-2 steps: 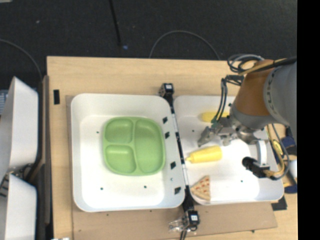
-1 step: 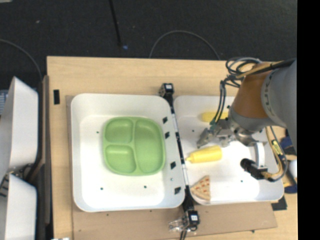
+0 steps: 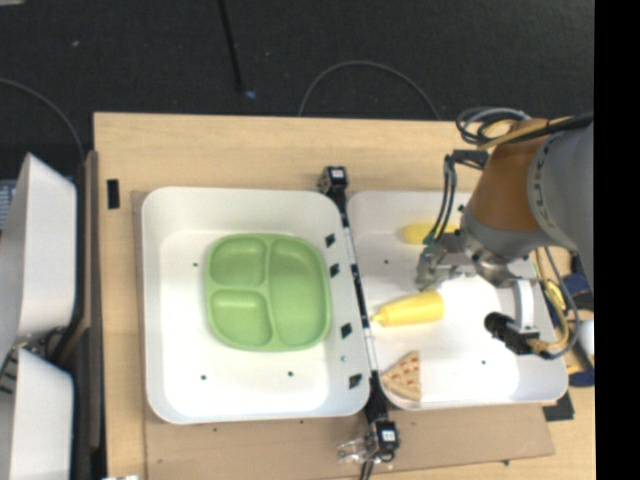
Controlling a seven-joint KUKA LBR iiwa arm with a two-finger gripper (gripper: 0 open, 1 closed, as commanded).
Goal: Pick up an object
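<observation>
In the right bin (image 3: 470, 388) a yellow corn-like piece (image 3: 408, 311) lies near the left wall. Toward the front left corner rests a pizza slice toy (image 3: 405, 376). A smaller yellow object (image 3: 417, 233) sits near the back, partly hidden by the arm. My gripper (image 3: 433, 270) points down just above the right end of the corn-like piece, between the two yellow things. Nothing visibly hangs from it.
The left bin (image 3: 170, 368) carries a green divided plate (image 3: 268, 290) in its middle. A divider with black clips (image 3: 350, 298) separates the bins. The grey arm with its orange band (image 3: 505, 183) and cables covers the right bin's far right side.
</observation>
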